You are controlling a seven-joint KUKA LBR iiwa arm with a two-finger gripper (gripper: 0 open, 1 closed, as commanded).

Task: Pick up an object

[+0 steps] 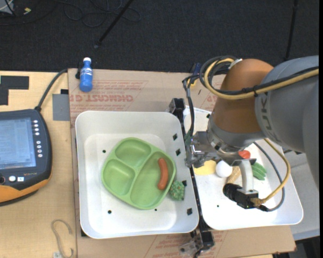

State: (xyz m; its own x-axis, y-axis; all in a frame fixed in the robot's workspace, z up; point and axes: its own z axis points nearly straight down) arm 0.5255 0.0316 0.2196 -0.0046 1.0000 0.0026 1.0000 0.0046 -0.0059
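Arm [258, 106] is reaching in from the frame's right, covering the upper half of the right bin [290, 214] on the counter [124, 93]. Its hand [200, 155] is hanging close to that bin's left wall; whether it is open or closed I cannot tell. Just to the hand's lower right a yellow piece [205, 169], a white egg [223, 169] and a green toy [258, 171] are lying bunched. The wall is crowding the yellow piece, so the egg is likely offering more room.

One fixed camera, above bench [59, 198], slanting down
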